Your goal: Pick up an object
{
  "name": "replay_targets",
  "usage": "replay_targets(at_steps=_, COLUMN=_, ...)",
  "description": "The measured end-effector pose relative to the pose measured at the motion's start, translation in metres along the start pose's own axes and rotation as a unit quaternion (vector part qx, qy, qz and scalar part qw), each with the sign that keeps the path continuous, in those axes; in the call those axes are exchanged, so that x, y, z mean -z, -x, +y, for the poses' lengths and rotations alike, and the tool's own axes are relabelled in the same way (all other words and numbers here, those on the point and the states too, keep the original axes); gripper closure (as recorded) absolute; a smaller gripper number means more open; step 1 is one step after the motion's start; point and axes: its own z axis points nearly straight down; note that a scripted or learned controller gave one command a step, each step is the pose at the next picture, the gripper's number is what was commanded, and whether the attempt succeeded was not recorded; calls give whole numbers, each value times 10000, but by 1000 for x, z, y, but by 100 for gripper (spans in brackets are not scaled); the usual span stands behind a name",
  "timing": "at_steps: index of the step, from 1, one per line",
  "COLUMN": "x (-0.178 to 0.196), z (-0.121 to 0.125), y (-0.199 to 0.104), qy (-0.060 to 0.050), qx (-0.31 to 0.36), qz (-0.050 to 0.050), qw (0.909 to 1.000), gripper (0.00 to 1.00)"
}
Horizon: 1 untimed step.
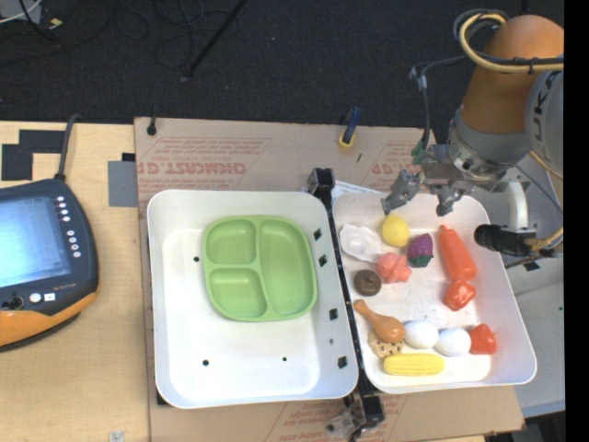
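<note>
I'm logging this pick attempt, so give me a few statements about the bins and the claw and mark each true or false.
1. The green divided plate lies in the left bin. True.
2. The claw grips the carrot. False: it hangs open above the right bin's far edge, nothing between its fingers.
3. The corn cob lies at the right bin's near edge. True.
4. The yellow lemon sits on the green plate. False: it is in the right bin, beside the purple grapes.
5. The plate's compartments hold food. False: they are bare.
</note>
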Motion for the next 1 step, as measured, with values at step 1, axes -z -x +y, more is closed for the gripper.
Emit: replay_targets(at_steps=1, x=9, z=2, y=0, qy=63, qx=9, qz=-4, qw=10000, gripper=0)
